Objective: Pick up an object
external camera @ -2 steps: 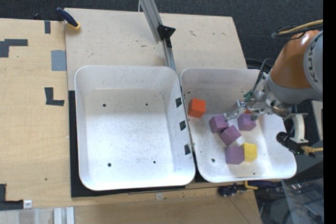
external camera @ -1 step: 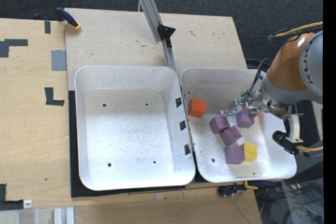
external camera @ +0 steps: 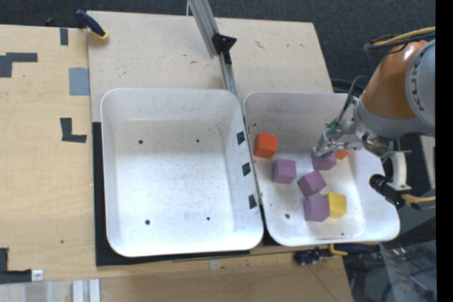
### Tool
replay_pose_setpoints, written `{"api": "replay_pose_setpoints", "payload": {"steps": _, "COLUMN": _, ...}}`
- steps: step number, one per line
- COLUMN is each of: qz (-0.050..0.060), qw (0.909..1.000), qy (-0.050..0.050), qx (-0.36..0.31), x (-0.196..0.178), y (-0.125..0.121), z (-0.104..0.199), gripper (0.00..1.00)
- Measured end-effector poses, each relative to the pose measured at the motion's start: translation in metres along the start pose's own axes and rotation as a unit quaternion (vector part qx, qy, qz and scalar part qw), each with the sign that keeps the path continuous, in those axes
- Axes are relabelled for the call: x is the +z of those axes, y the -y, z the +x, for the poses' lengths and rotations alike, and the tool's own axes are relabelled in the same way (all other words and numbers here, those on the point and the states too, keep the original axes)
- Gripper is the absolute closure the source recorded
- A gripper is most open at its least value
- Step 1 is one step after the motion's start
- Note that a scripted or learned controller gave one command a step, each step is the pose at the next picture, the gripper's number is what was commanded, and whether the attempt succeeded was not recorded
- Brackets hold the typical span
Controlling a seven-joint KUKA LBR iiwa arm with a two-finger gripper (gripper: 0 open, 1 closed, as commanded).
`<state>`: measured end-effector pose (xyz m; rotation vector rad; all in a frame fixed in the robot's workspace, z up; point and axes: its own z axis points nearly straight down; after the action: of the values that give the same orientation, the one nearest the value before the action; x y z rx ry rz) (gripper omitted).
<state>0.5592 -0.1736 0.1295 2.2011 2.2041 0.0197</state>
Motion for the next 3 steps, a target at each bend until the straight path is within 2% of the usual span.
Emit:
{"api": "replay_pose_setpoints", "payload": {"steps": 1, "qz": 0.012, "qw": 0.9999, "qy": -0.004, "qx": 0.0, "x": -0.044, "y": -0.007, "z": 0.003, "gripper": 1.0}}
{"api": "replay_pose_setpoints", "payload": {"steps": 2, "qz": 0.012, "qw": 0.9999, "qy": -0.004, "qx": 0.0, "x": -0.097, "y": -0.01, "z": 0.003, "gripper": 1.0}}
{"api": "replay_pose_setpoints", "payload": {"steps": 3, "qz": 0.014, "qw": 0.9999, "qy": -0.005, "qx": 0.0, "x": -0.102, "y": -0.01, "z": 0.003, "gripper": 1.0}}
